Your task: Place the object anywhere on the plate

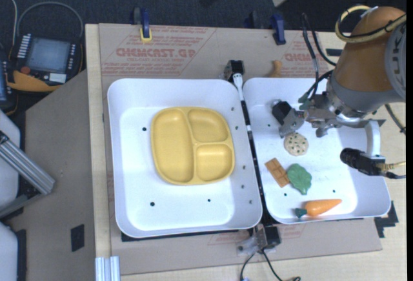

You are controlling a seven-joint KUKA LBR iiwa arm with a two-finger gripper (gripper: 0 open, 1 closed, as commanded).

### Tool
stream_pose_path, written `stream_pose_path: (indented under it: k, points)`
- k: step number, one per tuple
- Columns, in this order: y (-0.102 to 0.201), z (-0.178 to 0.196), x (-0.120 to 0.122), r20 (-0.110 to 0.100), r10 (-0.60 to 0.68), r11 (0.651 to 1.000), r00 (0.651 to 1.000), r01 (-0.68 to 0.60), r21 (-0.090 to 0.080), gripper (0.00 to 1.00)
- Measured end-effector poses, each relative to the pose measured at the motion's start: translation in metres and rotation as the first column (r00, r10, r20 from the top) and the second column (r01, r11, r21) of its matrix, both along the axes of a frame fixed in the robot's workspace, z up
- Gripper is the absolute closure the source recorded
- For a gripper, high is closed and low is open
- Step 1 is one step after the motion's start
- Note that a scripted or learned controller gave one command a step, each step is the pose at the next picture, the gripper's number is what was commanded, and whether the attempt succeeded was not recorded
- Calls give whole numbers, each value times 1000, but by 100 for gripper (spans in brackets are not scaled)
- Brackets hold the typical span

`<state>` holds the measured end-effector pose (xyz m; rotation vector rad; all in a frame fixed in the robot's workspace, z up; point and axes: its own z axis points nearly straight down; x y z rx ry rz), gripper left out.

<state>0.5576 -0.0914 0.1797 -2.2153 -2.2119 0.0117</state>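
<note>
Camera view, read from left to right: the left white bin (122,163) is being occupied by a yellow divided plate (192,145), which is lying flat near the bin's middle with its three compartments bare. A black clip (235,70) is sitting at the 12 o'clock end of the seam between the two bins.

In the right white bin (368,199), four food items are being displayed. A round speckled cookie (296,143) is resting near the bin's centre, at about 6 o'clock from the gripper (288,119) and just beside it. A brown cracker (277,172) is lying at 7 o'clock from the cookie, and a green leafy vegetable (299,178) is touching or nearly touching the cracker's 3 o'clock side. A carrot (319,207) is lying along the bin's 6 o'clock rim, green top pointing toward 9 o'clock.

The gripper is being held low over the bin's upper part, above the cookie; whether its fingers are parted cannot be told, and nothing is seen between them. The arm (368,47) is reaching in from 3 o'clock.
</note>
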Motion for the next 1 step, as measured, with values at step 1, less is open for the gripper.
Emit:
stream_pose_path:
  k: [1]
  points:
    - [0,5,3,11,2,1000,1000,-2,-1,0]
